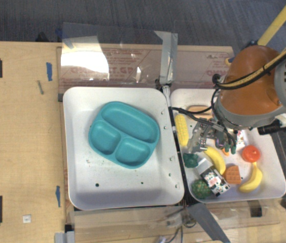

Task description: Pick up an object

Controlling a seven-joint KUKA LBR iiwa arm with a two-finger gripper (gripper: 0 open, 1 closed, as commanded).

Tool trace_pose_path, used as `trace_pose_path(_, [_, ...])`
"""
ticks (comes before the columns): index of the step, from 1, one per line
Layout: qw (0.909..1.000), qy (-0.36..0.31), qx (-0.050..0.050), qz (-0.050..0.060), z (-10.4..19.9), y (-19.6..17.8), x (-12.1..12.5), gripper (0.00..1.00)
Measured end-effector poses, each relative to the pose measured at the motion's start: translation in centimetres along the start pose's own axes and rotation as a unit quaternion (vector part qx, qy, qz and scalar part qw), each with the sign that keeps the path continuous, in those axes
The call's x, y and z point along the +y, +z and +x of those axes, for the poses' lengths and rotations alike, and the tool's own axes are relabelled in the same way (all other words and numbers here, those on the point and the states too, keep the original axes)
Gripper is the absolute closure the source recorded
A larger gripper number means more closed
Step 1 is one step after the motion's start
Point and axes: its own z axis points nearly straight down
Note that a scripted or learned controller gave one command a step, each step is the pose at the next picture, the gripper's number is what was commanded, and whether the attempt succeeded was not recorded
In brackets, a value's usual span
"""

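Note:
My gripper (202, 137) hangs low over the left part of the right bin (280, 184), under the orange wrist band (249, 85). It sits just right of a yellow corn cob (182, 128) and above a yellow banana (215, 158). A dark green piece (190, 160) lies just below it. Nothing can be made out in its grasp. The arm hides the back of this bin.
Also in the right bin are a red tomato (250, 153), a second banana (252, 180), an orange block (233, 174), broccoli (200, 188) and a black-and-white box (214, 179). The left bin (77, 186) holds a teal divided plate (124, 133).

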Motion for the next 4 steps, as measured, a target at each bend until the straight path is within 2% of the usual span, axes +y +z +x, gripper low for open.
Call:
trace_pose_path(1, [0.9907, -0.136, 0.001, 0.002, 0.5, -2.6, -8.2, 1.0])
trace_pose_path(2, [0.9906, -0.137, 0.002, 0.001, 0.5, -2.5, -8.1, 0.0])
trace_pose_path(3, [0.9979, -0.065, -0.004, 0.002, -2.4, 9.7, -9.5, 0.0])
trace_pose_path(4, [0.9978, -0.065, -0.009, 0.002, -2.8, 8.6, -9.4, 1.0])
